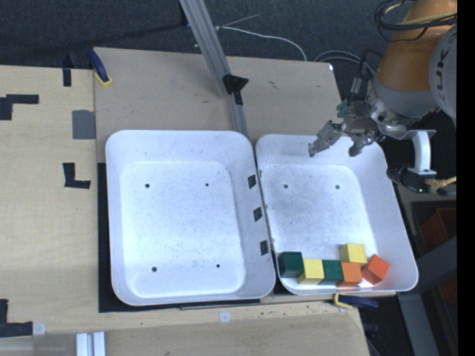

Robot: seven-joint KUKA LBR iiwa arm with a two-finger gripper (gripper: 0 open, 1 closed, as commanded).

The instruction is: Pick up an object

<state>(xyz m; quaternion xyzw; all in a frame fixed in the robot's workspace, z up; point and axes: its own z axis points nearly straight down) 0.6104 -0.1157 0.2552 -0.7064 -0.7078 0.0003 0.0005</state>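
1. We saw the arm reach in from the right, its orange band above the wrist, with the end effector hanging over the far rim of the right bin.
2. Its two fingers were spread apart and nothing lay between them, so we took it as released and carrying nothing.
3. The blocks were crowded along the near edge of the right bin, well apart from the end effector: a dark green block at the left, a yellow block just beside it, then a second green block, an orange block, and a red-orange block tilted against the near right corner.
4. Another yellow block sat just behind the orange one, touching the row.
5. The left bin stood beside the right one on the bench, their rims touching.
6. A grey metal pole slanted down toward the gap between the bins.
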